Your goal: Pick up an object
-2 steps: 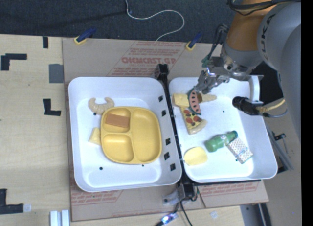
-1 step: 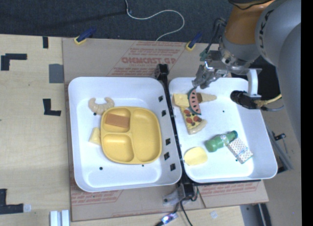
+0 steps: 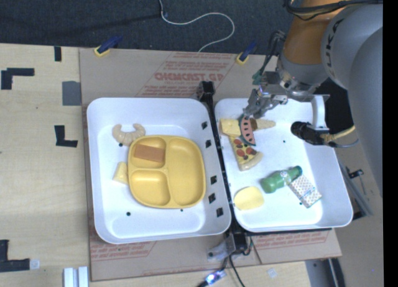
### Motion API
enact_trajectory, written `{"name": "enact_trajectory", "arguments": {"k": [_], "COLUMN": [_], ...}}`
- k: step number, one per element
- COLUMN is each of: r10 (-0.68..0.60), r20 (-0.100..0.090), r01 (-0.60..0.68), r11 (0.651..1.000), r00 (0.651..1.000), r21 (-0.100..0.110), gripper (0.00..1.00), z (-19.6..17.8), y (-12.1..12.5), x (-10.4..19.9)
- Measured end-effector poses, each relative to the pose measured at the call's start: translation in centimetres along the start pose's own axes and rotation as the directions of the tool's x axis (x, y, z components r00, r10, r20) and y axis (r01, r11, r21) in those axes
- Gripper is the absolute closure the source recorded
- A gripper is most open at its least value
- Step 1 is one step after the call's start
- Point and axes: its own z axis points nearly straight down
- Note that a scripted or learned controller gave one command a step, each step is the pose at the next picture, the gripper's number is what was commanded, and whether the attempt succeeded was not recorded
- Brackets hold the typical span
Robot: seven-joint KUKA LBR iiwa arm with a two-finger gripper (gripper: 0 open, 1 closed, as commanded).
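Overhead, the gripper (image 3: 254, 113) hangs over the back left part of the right bin (image 3: 323, 214), its fingers closed narrowly on a watermelon slice (image 3: 249, 131) that tilts down from them above a yellow cheese wedge (image 3: 229, 127) and a pizza slice (image 3: 244, 151). Nearer the front of that bin lie a pale yellow lemon-like piece (image 3: 249, 199), a green bottle (image 3: 279, 179) and a speckled white packet (image 3: 305, 190) just beside it. Meanwhile the left bin (image 3: 102, 217) holds a yellow divided plate (image 3: 177, 177) carrying a brown slab (image 3: 148, 151), with a croissant (image 3: 127, 133) and a small yellow wedge (image 3: 120, 172) at the plate's left.
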Motion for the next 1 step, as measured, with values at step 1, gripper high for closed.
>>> {"name": "enact_trajectory", "arguments": {"k": [1], "r10": [-0.001], "r20": [-0.001], "r01": [0.001], "r11": [1.000], "r00": [1.000], "r21": [-0.003], "gripper": [1.00], "z": [-1.13], "y": [0.68], "x": [1.06]}}
